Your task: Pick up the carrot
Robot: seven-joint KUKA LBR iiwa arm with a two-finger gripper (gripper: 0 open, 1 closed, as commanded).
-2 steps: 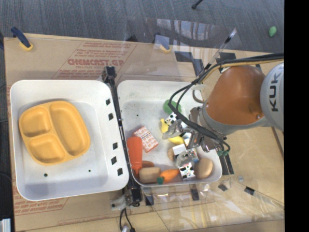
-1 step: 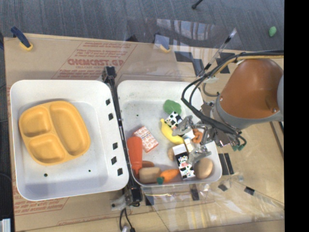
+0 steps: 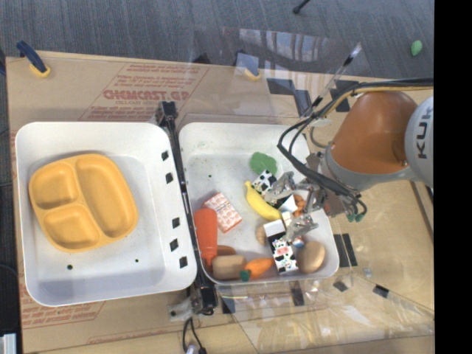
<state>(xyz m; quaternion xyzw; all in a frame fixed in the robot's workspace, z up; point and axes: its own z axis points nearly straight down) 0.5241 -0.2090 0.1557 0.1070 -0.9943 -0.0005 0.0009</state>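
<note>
Camera view: gripper (image 3: 293, 206) jaw state unclear, so you should shift it toward the carrot (image 3: 258, 268) before descending.

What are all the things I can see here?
Bins: two, white, side by side on the bench.
Tray: one, yellow, three compartments, in the left bin.
Carrot: one, orange, near the right bin's front wall.
Banana: one, yellow, middle of the right bin.
Orange cylinder: one, along the right bin's left wall.
Pink box: one, pink and white, beside the cylinder.
Green piece: one, at the right bin's back.
Potato: one, tan, front right corner.
Arm: one, grey with orange band, reaching from the right.
Gripper: one, over the right bin.
</note>
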